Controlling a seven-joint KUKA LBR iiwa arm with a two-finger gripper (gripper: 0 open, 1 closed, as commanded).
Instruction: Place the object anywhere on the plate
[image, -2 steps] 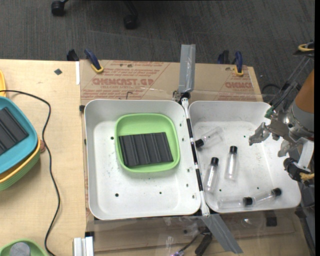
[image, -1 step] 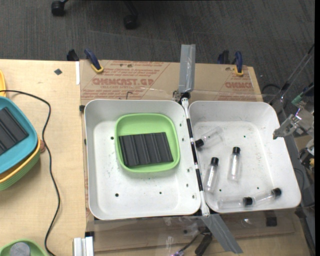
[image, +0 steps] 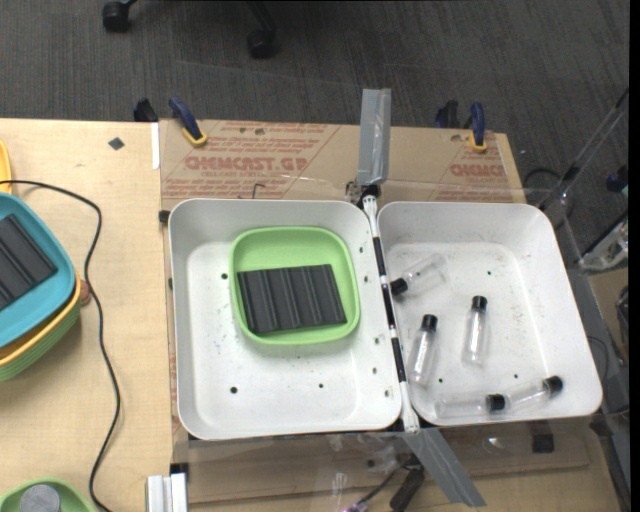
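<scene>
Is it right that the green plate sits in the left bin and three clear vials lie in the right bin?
Not quite. The camera view shows four clear vials in the right bin, not three. The green plate does sit in the left bin.

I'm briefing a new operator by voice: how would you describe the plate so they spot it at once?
Look at the left white bin of the two. In its upper middle sits the plate, a square lime-green dish with rounded corners and a dark ribbed mat on it. The clear tubes lie in the right bin.
</scene>
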